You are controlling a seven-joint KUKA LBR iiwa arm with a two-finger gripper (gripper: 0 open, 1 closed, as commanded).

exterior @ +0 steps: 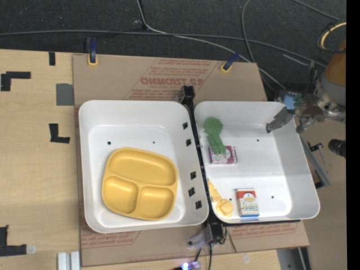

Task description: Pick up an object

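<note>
The small red-and-white box sits well below and left of the gripper, whose spread fingers hover empty over the right bin's upper rim, so a careless descent risks striking that rim.

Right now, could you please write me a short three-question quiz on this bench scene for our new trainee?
1. True or false: the yellow tray lies in the right bin.
2. Which thing lies closest to the green brush?
A. the red and white box
B. the small pink and white box
C. the yellow tray
3. Fill in: the claw hangs over the ____ bin, near its far right corner.

Key:
1. False; it lies in the left bin.
2. B; the brush's handle runs down to that box.
3. Right; nothing shows between its fingers.
</note>
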